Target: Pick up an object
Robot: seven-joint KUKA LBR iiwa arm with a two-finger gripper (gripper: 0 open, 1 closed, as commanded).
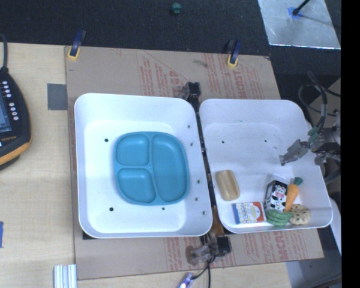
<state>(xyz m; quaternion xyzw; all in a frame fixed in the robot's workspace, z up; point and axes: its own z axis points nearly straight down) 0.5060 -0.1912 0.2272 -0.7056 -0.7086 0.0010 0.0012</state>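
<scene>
My gripper (291, 153) reaches in from the right edge and hovers over the right part of the right bin (252, 114). Below it, along the bin's near side, lie several small items. A tan bread-like piece (228, 185) is at the left and a small white card with red and blue print (248, 213) sits in front of it. To the right are a black-and-white cow-patterned item (278, 195), an orange carrot (291, 193), a green leafy piece (279, 219) and a speckled cookie (299, 215). The gripper is above and apart from all of them.
The left bin (96, 119) holds a blue divided plate (151, 167). A teach pendant (3, 122) lies on the bench at far left. Clamps (232, 51) hold the cardboard sheet at the back. Cables hang at the right edge.
</scene>
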